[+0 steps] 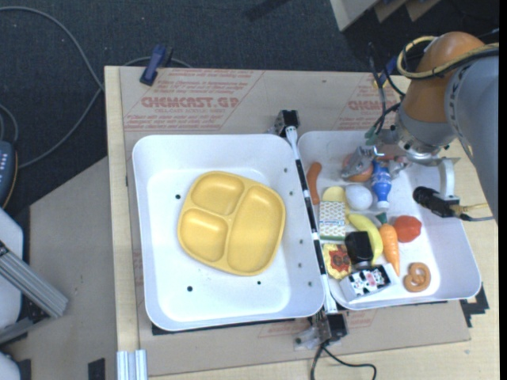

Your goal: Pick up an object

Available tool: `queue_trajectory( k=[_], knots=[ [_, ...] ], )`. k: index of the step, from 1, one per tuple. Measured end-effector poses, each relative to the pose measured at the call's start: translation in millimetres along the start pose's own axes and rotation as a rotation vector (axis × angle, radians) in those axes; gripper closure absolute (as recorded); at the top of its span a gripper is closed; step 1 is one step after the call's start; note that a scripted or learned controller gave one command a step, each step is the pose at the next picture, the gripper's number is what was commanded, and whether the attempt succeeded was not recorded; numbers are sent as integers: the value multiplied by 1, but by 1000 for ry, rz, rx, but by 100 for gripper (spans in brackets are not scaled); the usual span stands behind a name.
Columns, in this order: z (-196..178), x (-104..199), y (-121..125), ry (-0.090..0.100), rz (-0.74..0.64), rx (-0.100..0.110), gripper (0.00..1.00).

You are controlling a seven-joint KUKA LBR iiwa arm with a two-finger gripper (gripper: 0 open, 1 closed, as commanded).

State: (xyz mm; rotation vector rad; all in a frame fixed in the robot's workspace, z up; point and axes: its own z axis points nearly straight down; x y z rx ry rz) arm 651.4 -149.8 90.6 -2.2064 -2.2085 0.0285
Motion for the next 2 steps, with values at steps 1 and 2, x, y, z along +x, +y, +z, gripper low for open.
queue_trajectory(
  k=[1, 2],
  knots=[
    [9, 56, 1, -1, 1, 4, 100],
    [-92, 121, -83, 0, 0, -26, 100]
  ],
)
